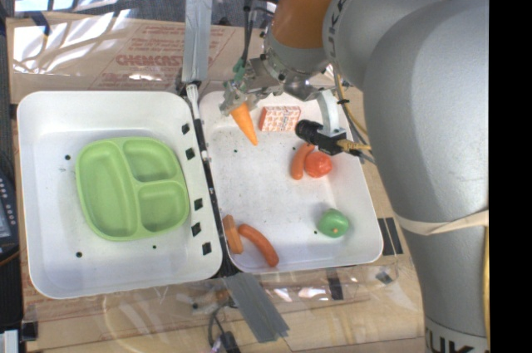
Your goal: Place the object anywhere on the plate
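Note:
A green plate (133, 187) with three compartments lies in the left bin (41, 127). My gripper (238, 96) hangs over the far left corner of the right bin (366, 210), just right of the divider between the bins. Its fingers are shut on the thick end of an orange carrot (245, 125). The carrot points down and to the right, and its tip is near the bin floor. The plate is well to the left of the gripper and nearer the camera.
In the right bin lie a pink-and-orange box (279, 120), a red tomato (318, 165) beside a small orange piece (297, 165), a green fruit (333, 223) and two orange sausages (258, 244). Black clips (199, 177) line the divider.

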